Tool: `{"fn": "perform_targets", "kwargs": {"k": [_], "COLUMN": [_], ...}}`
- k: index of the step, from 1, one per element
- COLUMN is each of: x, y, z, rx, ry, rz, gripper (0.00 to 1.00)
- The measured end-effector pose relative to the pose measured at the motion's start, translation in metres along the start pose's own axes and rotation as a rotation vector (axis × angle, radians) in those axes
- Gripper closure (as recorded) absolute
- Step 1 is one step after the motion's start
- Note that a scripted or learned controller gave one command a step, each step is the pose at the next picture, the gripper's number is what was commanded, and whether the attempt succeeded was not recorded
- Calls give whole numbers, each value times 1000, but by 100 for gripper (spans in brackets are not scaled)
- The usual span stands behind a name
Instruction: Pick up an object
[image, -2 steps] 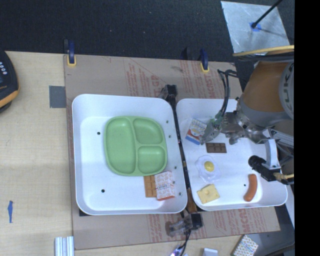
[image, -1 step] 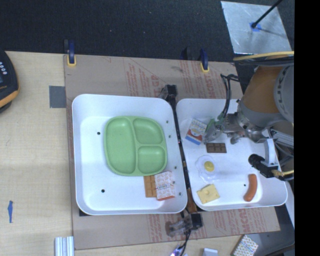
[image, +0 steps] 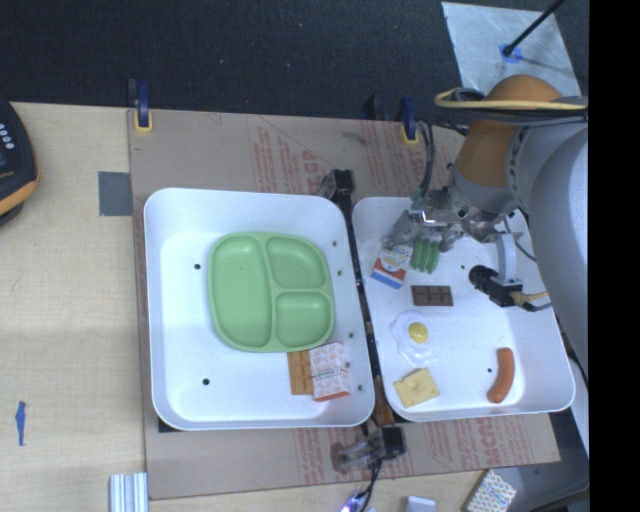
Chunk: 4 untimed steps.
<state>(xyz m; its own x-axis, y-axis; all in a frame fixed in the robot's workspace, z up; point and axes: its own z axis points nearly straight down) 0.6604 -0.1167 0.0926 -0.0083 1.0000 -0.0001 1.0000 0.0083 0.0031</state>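
My gripper (image: 424, 234) hangs over the far left corner of the right bin (image: 545, 345). A green ridged object (image: 426, 254) shows right at its lower end, and I cannot tell whether it is held. A small white, red and blue carton (image: 390, 270) lies just to the left of it. Nearer the front lie a brown chocolate bar (image: 432, 295), a fried egg (image: 415, 335), a yellow cheese wedge (image: 416, 387) and a red sausage (image: 501, 375).
The left bin (image: 175, 300) holds a green divided plate (image: 270, 291), with a brown cracker (image: 299, 372) and a white packet (image: 329, 372) by its front wall. Clamps grip the cardboard sheet at the back.
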Motion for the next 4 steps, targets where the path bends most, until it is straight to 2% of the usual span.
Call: {"fn": "perform_targets", "kwargs": {"k": [1,2,3,4], "x": [-45,0,12,-26], "y": [-2,-68,-6,-1], "z": [-4,-6,-4,-4], "rx": [-5,-1,1,-4], "ry": [0,-2,-6,0], "rz": [6,6,3,6], "gripper": [0,0,0,0]}}
